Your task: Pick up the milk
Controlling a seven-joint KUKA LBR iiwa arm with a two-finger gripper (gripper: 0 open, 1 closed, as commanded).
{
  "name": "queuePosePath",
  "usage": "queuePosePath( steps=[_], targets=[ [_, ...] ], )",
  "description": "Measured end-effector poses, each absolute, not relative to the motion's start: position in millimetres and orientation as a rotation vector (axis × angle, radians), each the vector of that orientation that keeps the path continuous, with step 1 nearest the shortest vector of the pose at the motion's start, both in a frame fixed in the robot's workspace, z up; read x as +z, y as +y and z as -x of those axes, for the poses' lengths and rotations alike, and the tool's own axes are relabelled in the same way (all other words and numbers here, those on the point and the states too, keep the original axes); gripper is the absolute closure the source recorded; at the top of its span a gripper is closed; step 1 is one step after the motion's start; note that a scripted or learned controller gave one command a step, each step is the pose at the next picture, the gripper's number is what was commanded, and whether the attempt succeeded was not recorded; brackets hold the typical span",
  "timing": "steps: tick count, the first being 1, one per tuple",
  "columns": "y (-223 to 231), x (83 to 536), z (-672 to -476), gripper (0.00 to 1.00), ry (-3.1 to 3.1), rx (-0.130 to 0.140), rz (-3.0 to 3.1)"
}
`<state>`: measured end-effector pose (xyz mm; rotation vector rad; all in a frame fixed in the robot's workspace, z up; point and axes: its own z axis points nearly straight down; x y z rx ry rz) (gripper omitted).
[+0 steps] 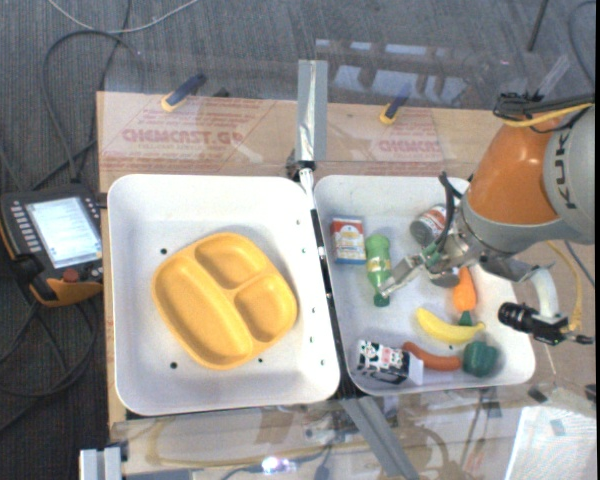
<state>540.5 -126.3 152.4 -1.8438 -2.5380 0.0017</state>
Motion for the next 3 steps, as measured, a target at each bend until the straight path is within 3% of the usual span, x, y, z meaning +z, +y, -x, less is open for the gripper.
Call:
queuePosePath(
  steps=[1, 2, 3],
  targets=[
    [-112, 89, -510.8, 0.00, -2.501, -0.006, 1.916],
    [-204, 92, -590.6, 0.00, -2.376, -0.014, 2.055],
    [-134, 174, -563.6, 0.00, -2.445, 0.003, 1.966]
  ],
)
